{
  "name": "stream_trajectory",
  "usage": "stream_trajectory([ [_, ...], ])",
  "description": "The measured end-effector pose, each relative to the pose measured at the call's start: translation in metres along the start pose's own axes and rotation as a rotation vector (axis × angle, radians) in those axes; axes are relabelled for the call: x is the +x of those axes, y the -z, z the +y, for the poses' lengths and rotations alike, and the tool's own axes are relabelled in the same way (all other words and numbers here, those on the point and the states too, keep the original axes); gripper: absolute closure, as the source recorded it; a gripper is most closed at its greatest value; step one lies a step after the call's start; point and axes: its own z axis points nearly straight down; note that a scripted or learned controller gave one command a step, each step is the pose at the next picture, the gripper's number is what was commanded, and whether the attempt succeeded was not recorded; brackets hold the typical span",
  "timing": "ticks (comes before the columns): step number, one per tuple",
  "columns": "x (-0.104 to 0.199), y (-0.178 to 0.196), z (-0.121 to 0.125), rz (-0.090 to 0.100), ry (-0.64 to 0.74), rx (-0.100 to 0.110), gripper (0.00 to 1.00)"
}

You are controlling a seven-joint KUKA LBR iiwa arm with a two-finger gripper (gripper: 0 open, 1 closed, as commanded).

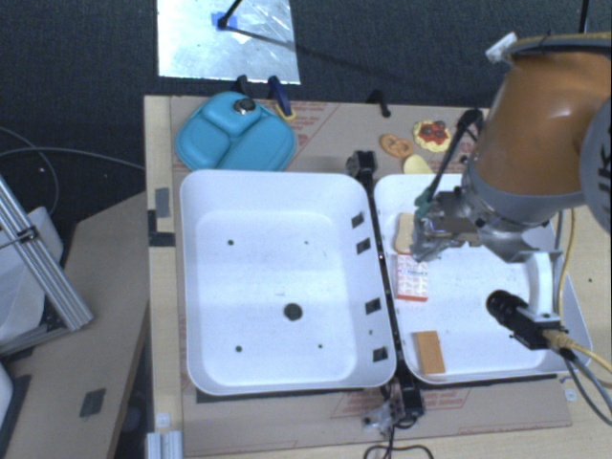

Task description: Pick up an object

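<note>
Near the front edge of the right bin (478, 376), close to its front left corner: an orange-brown block (428, 351), lying flat. A little further back, by the left wall of the same bin: a small white packet with red print (412, 280). Behind it, also by the left wall: a pale tan piece (404, 232), partly covered by the gripper. Over this left part of the right bin, just above packet and tan piece: the gripper (435, 229), under the grey and orange arm (545, 127). Cannot tell how far open, nor whether anything is between its parts; too blurred and dark. To the left, touching side by side: the left bin (220, 199), with a dark round spot (293, 312) on its floor. At the back edge of the tabletop (325, 127), behind the left bin: a blue tray (235, 137). Behind the right bin: small toy foods (421, 142), yellow and red.
</note>
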Motion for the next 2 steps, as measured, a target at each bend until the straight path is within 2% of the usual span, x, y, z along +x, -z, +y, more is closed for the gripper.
stream_trajectory([
  [1, -0.039, -0.021, 0.004, -0.002, -0.01, 0.006, 1.0],
  [2, 0.01, 0.054, 0.0, 0.001, 0.003, -0.003, 1.0],
])
